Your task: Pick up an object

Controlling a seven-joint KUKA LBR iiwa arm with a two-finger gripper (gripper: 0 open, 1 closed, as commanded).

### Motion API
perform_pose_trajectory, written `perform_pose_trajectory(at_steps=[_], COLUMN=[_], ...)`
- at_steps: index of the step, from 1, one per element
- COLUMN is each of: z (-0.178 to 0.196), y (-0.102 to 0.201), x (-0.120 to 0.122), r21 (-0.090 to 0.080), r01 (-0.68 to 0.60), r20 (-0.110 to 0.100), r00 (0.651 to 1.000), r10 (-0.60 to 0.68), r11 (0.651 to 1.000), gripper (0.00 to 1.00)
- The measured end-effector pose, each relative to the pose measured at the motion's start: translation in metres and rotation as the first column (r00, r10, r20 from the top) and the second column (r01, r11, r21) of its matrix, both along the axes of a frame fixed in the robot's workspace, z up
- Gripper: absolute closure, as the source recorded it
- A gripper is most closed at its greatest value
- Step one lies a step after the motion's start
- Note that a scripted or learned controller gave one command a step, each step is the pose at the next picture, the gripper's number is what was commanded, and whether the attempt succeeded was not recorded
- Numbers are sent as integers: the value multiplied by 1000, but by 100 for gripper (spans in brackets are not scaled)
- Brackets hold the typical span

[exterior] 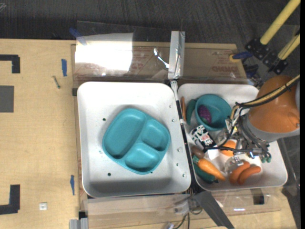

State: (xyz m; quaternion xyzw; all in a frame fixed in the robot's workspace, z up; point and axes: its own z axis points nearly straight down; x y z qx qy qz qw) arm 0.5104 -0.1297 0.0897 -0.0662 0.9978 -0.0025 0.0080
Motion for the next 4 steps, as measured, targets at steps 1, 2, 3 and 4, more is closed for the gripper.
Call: perform_pose_trajectory(at_steps=[1, 2, 3, 4], z=[12, 131, 37, 38], y=[1, 57, 29, -34], x=[4, -4, 56, 1], r21=[-2, 4, 3, -13], r01=[-2, 19, -157, -454], r20=[12, -5, -4, 2], r00=[1000, 1000, 988, 891], r10=[2, -19, 157, 454], r11=[1000, 1000, 988, 891], gripper=[100, 100, 100, 100])
